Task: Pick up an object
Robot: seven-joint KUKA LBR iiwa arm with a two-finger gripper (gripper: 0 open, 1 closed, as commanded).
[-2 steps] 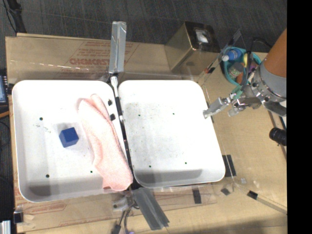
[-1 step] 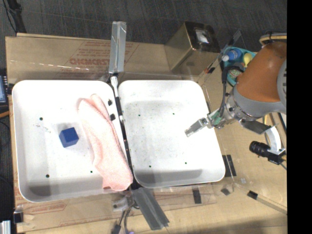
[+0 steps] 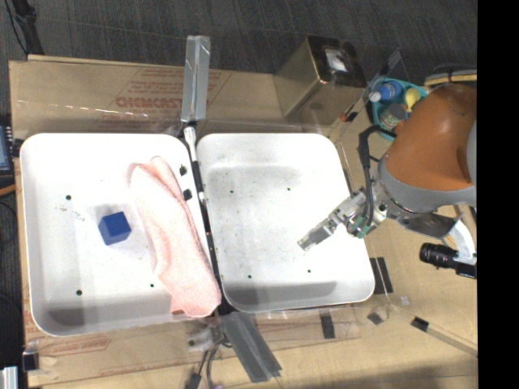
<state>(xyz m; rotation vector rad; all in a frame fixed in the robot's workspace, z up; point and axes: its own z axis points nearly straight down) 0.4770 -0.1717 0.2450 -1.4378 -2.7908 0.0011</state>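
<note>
Item: a small blue plastic cube (image 3: pixel 115 227) is found on the floor of the left shallow white bin (image 3: pixel 49 168), beside a crumpled pale pink cloth towel (image 3: pixel 174 233) that is draped along that bin's right side, its lower end piled over the bottom right corner; either could be taken as the object to be picked. The two-finger metal gripper (image 3: pixel 308 241) is held low over the right shallow white bin (image 3: pixel 268 156), near its right wall and well apart from both cube and towel, so it is judged that no approach to a target has yet been made. Nothing is seen between the fingers; whether they are parted or closed cannot be told. The grey arm with orange band (image 3: pixel 434 140) is extended in from the right. Both bins are seated side by side, divided by a grey metal bar (image 3: pixel 195 75), on a bench covered with brown cardboard sheet (image 3: pixel 97 96). A brown cardboard box (image 3: pixel 316 75) is placed behind the right bin; dark carpet (image 3: pixel 243 6) is seen beyond.
</note>
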